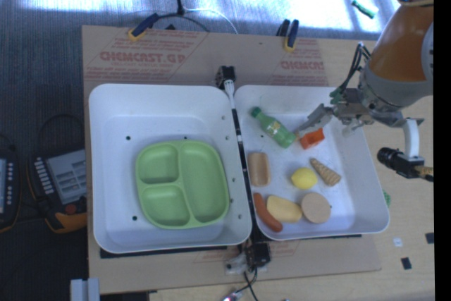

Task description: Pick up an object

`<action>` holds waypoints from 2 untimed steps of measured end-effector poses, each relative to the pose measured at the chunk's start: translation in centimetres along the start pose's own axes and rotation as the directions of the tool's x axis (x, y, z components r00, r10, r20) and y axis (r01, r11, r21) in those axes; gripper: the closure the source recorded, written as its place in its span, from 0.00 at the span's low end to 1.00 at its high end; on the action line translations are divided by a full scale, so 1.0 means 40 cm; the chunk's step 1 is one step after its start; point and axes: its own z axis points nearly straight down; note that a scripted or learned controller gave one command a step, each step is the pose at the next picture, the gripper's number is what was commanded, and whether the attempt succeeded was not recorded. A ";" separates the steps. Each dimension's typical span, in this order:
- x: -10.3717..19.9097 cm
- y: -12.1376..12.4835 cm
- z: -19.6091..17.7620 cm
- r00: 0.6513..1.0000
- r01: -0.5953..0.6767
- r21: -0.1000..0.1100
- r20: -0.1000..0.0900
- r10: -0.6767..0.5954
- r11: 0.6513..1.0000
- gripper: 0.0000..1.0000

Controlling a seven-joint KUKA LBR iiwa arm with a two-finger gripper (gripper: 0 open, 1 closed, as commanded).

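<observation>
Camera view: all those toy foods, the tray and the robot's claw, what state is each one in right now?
green tray: lying flat in the left bin.
green bottle: on its side in the right bin.
orange block: lying beside the bottle, under the gripper.
yellow lemon: resting loose.
cone: lying on its side.
sausage: lying flat by the bin's near wall.
gripper: low over the orange block, gripping nothing visibly.

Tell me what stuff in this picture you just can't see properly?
1. The gripper: in the camera view its fingers blur into the orange piece, so a hold cannot be judged.
2. The arm: cut off by the top right of the view.
3. The green bottle: its label is too small to read.
4. The sausage: partly tucked under the yellow food beside it.
</observation>
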 end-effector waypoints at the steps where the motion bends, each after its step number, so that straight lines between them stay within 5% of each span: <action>1: -0.057 0.050 0.242 0.974 0.225 0.001 -0.001 -0.225 0.974 0.00; 2: -0.030 0.127 0.318 0.957 0.291 -0.002 0.003 -0.291 0.957 0.00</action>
